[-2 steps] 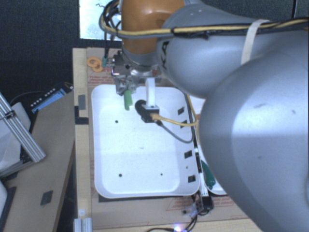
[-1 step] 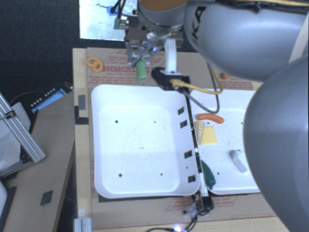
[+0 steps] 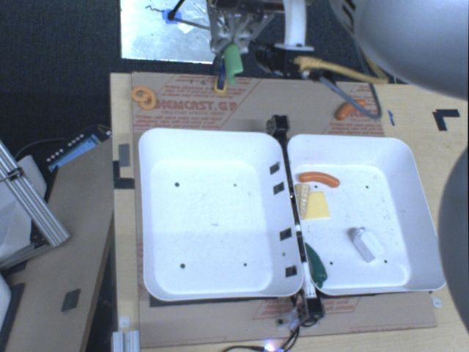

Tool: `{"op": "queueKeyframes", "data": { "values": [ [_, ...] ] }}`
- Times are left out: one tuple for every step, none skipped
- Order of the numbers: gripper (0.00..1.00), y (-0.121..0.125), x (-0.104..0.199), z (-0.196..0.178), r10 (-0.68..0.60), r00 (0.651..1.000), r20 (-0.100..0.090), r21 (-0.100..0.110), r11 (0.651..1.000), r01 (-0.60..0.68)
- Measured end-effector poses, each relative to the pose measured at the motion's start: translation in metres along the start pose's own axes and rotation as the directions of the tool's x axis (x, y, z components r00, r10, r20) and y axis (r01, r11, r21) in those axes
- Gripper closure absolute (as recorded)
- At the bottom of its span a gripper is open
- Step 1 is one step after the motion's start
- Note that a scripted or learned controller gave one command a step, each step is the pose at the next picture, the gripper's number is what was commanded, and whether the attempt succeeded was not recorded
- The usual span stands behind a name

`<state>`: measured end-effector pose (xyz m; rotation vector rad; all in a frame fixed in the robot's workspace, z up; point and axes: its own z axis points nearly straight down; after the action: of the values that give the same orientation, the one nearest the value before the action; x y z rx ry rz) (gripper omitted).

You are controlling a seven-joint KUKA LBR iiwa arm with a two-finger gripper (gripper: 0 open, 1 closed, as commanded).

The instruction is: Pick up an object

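Dark green object [image 3: 316, 266]: inside the right bin [image 3: 410, 196], in its near-left corner, against the left wall.
Grey-white block [image 3: 364, 243]: inside the right bin, near half, right of centre, tilted, well apart from the walls.
Yellow flat slab [image 3: 317, 205]: inside the right bin, left side, close to the left wall, further back than the grey-white block.
Orange sausage shape [image 3: 319, 179]: inside the right bin, just behind the slab, lying crosswise near the far wall.
Left bin [image 3: 157, 196]: touching the right bin's left edge, both sitting on the counter [image 3: 80, 218].
Small orange piece [image 3: 344, 111]: on the counter, just beyond the right bin's far wall.
Orange ring [image 3: 143, 96]: on the counter, far-left of the right bin, past the left bin's far corner.
End effector [image 3: 233, 50]: beyond the right bin's far-left corner, well outside both bins, fingers clamped on a light green object [image 3: 234, 63] that hangs down from between them. That is the task's thing: off the counter, in the grip.
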<state>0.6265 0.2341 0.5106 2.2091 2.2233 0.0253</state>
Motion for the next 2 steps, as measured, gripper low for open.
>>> {"op": "queueKeyframes", "data": {
  "values": [
    [1.00,-0.011,-0.108,0.039,0.014,1.000,0.009,0.016,1.000,-0.014],
    [1.00,-0.053,-0.061,0.162,-0.001,1.000,0.007,0.029,1.000,0.001]
  ]
}}
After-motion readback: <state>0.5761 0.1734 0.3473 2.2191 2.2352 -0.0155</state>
